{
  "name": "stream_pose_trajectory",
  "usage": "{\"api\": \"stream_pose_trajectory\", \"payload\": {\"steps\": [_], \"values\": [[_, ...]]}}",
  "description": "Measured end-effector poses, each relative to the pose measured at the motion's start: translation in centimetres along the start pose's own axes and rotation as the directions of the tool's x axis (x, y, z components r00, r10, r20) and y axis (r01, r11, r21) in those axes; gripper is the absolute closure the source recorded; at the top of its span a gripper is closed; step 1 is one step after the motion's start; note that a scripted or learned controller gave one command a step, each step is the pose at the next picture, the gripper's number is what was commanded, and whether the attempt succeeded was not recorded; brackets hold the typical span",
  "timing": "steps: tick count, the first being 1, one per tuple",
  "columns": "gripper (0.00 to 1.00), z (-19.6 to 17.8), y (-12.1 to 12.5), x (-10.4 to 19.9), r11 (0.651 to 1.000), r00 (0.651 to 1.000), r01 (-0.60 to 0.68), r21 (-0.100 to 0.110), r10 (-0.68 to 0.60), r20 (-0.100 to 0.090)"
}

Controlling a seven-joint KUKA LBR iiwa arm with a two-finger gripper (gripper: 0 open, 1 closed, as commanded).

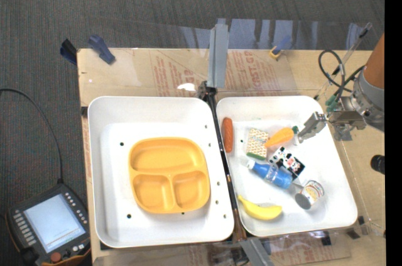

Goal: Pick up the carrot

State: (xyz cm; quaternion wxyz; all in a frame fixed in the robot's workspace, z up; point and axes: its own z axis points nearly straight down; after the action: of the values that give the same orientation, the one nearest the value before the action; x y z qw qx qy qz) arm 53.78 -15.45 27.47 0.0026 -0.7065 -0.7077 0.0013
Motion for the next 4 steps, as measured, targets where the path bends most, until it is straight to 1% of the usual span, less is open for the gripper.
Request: {"api": "stream_pose_trajectory", "payload": {"steps": [1,2,3,4], "values": [[0.00,7.6,3.0,-3.8,0.957,0.957,0.290,-0.002,-0.290,0.001],[0.00,13.0,8.2,-4.8,0.914,0.914,0.406,-0.004,-0.406,0.003],[0.00,18.6,10.9,-5.5,0.822,0.823,0.569,-0.005,-0.569,0.005],[0.00,18.7,10.7,-2.7,0.964,0.964,0.264,-0.002,-0.264,0.002]]}}
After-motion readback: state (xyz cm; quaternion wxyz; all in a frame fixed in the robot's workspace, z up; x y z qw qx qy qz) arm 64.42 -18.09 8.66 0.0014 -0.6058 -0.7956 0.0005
